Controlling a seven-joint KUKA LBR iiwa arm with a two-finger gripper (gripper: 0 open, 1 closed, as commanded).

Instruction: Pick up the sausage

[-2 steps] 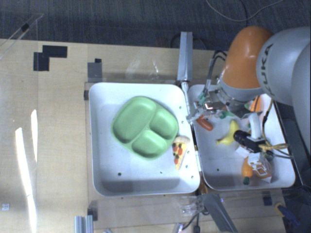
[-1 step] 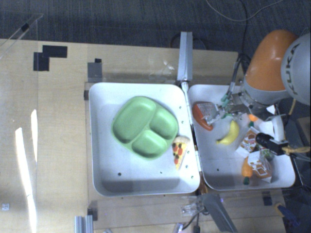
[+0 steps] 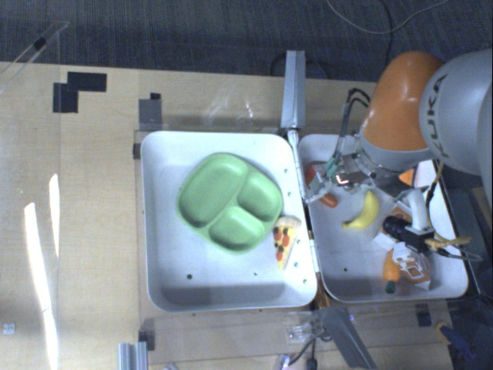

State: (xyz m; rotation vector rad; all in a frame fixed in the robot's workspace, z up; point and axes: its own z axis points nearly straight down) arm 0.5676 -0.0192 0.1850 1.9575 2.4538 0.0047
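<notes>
Camera view: my pincer (image 3: 333, 177) hangs low at the right bin's (image 3: 347, 280) left side; I cannot tell its state; the sausage (image 3: 328, 200), red and half hidden, lies just beneath it, near a banana (image 3: 363, 213); my arm (image 3: 431, 122) covers the bin's far part.

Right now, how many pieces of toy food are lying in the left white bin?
1: a toy pizza slice lies by the left white bin's right wall, just right of the green three-section plastic plate. The plate could be hiding something beneath it.
</notes>
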